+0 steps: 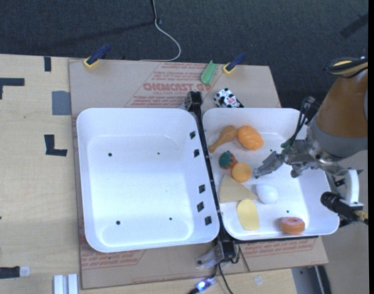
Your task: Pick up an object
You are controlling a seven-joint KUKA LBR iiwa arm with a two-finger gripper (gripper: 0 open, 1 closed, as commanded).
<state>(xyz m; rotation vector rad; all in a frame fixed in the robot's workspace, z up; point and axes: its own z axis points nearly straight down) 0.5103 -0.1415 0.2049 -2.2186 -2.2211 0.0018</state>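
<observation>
The arm [337, 121] is reaching in from the right and hanging over the right bin [309, 228], its orange band sitting above the grey wrist. The end effector [263, 168] is pointing left and down toward the middle of that bin, its tip lying just beside the orange ball [241, 173] and just above the white egg [267, 194]. Nothing is showing between its tips, and whether it is released or clenched cannot be told from this slant.

All the objects are lying in the right bin. A tan drumstick [222, 138] is resting near the back, touching a larger orange lump [250, 138] on its right. A small green and red piece [227, 160] is sitting near the left wall, just beside the orange ball. A pale wedge [235, 190] is lying flat below the ball, with the egg at its right edge. A yellow block [248, 214] is lying near the front wall, and a doughnut [292, 225] is sitting in the front right corner, well apart from the end effector.

The left bin [89, 164] is sitting side by side with the right one on a cardboard sheet [156, 87] covering the tabletop [21, 182]. A black and white toy [226, 98] is lying on the cardboard just behind the right bin, and a green clip [208, 72] is holding the sheet's back edge.
</observation>
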